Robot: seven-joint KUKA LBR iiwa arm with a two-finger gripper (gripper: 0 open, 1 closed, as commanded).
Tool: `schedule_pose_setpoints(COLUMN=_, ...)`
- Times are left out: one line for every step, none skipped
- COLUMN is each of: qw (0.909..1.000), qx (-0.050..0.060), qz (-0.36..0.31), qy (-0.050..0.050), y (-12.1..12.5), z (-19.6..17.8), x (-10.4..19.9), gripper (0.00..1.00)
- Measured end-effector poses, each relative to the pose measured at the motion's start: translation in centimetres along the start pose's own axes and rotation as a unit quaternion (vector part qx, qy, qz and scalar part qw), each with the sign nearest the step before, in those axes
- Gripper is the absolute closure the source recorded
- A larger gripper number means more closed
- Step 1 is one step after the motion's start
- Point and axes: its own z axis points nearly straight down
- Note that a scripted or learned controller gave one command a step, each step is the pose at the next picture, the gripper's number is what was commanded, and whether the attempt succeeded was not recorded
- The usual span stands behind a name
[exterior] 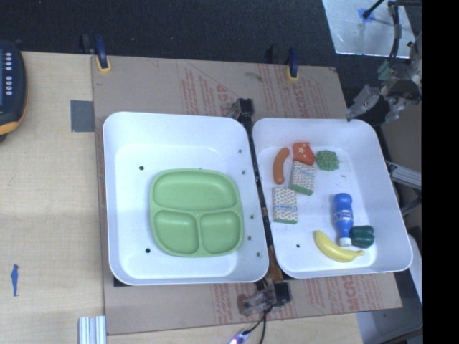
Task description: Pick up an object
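Grey metal of my arm shows at the bench's far right corner, beyond the right bin's [391, 192] far right corner, well apart from anything inside it. My gripper [369, 100] sits there low and tilted, pointing toward the bin's rim; the picture is too blurred at that spot for me to tell its state, and nothing can be seen in its hold.

Contents of the right bin, inspected in turn. An orange sausage [280, 165] lies near the far left corner, its length running toward the near edge. Just beside it, toward the right, is a red block [303, 153], and a small green broccoli piece [328, 160] lies just right of that. Touching the red block's near side is a patterned box [303, 178], tilted. A second patterned box [285, 206] lies nearer the left wall. A blue bottle [343, 216] with a white cap lies toward the near right corner, cap toward the near edge. A dark green piece [363, 236] rests beside the cap, and a yellow banana [336, 247] curves along the near edge.

A light green divided plate [195, 211] lies flat in the middle of the left bin [118, 192].
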Motion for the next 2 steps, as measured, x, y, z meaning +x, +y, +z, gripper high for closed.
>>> schedule_pose_setpoints(qw=1.0000, qx=0.001, qz=0.000, qy=0.000, y=0.6, z=13.3, x=3.7, gripper=0.00)
schedule_pose_setpoints(qw=1.0000, qx=-0.008, qz=0.000, qy=0.000, y=1.2, z=17.7, x=8.2, gripper=0.00)
